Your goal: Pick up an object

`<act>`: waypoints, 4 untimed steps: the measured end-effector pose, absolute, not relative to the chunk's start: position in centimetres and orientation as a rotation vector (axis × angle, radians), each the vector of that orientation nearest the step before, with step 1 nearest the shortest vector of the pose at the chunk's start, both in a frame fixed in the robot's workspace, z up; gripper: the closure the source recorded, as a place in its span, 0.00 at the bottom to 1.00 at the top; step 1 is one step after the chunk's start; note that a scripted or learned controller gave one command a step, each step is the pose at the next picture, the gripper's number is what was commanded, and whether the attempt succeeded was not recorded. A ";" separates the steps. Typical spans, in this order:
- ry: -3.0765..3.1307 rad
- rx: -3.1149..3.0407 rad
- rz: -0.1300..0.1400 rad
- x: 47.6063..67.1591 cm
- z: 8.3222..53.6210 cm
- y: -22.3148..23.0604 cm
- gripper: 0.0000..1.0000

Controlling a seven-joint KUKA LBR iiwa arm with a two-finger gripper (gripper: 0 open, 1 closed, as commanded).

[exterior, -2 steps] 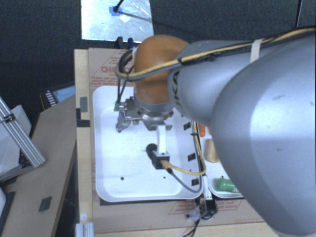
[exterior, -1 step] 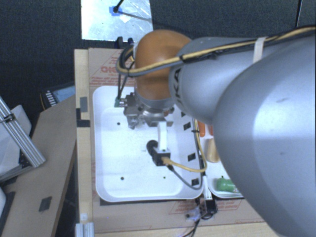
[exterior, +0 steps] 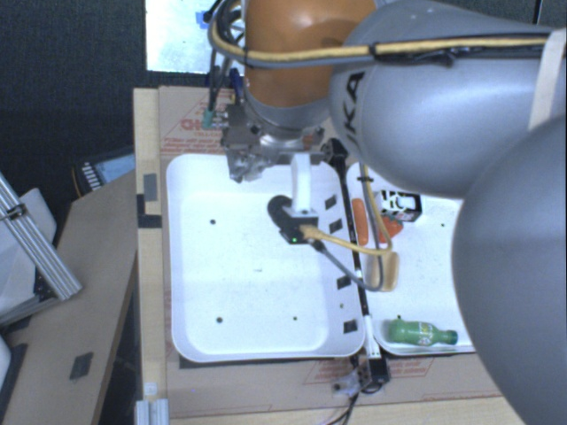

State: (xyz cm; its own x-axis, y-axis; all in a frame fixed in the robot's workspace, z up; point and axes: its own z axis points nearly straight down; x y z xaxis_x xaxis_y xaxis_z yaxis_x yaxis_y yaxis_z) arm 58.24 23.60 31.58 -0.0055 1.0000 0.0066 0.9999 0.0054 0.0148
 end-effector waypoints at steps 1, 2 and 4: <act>2.224 2.218 0.003 58.1 30.7 23.4 0.00; 2.223 2.221 -0.006 62.9 16.4 23.3 0.00; 2.222 2.220 0.004 62.8 15.3 23.4 1.00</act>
State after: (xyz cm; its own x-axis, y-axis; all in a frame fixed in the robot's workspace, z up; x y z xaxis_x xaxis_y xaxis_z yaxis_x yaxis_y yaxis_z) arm 62.79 23.42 15.35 -0.0008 1.0000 0.0014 1.0000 0.0008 0.0021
